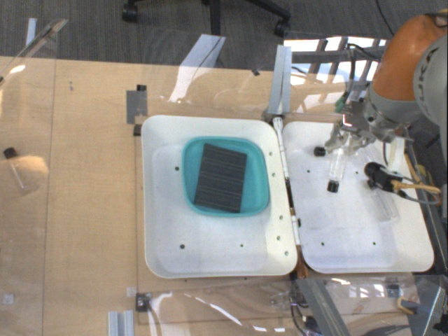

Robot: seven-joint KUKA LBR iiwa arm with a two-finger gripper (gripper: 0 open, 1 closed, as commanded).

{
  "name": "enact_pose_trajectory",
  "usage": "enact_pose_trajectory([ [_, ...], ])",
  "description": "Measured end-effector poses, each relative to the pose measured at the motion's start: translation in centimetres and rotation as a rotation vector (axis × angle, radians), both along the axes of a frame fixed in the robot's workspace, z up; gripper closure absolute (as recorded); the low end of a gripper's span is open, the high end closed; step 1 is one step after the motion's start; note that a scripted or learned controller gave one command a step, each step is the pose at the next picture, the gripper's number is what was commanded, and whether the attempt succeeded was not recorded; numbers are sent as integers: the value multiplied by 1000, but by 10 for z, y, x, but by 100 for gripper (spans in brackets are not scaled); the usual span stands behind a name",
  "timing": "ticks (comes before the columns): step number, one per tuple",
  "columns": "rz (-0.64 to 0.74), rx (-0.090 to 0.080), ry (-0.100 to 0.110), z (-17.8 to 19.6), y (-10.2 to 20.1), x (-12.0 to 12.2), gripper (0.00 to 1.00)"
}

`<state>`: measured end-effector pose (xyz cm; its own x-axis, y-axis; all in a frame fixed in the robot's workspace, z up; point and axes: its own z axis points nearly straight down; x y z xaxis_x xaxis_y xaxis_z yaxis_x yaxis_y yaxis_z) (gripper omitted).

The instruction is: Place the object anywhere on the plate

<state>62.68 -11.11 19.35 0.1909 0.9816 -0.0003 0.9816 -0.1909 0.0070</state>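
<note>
Item under task: a dark ribbed slab (221, 178), rectangular and flat. It lies on the teal plate (260, 190) in the left bin (161, 247), centre-left of the frame, fully inside the plate's rim. On that footing the placement reads as done.

Handling, as judged: the slab looks thin, light and fairly stiff. The ribbing should give some bite, though whether it is rubber or hard plastic cannot be settled from this view. Lying flat, it offers little height, so the best hold would be across its two long edges, which are the narrower span.

Tool: the gripper (326, 168) hangs over the upper part of the right bin (364, 254), centre-right of the frame, well apart from the slab. Its clear fingers (334, 182) are hard to trace, but they appear spread, with nothing between them.

Clearances: the raised lips where the two bins meet stand between tool and plate, so any crossing needs height. The plate's upturned rim sits close beside the slab's long edges, leaving little room for a finger. White floor lies open below the plate.
</note>
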Motion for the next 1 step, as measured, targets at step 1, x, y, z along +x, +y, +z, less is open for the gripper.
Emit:
enact_pose_trajectory([
  [1, 0, 0, 0, 0, 0, 0, 0],
])
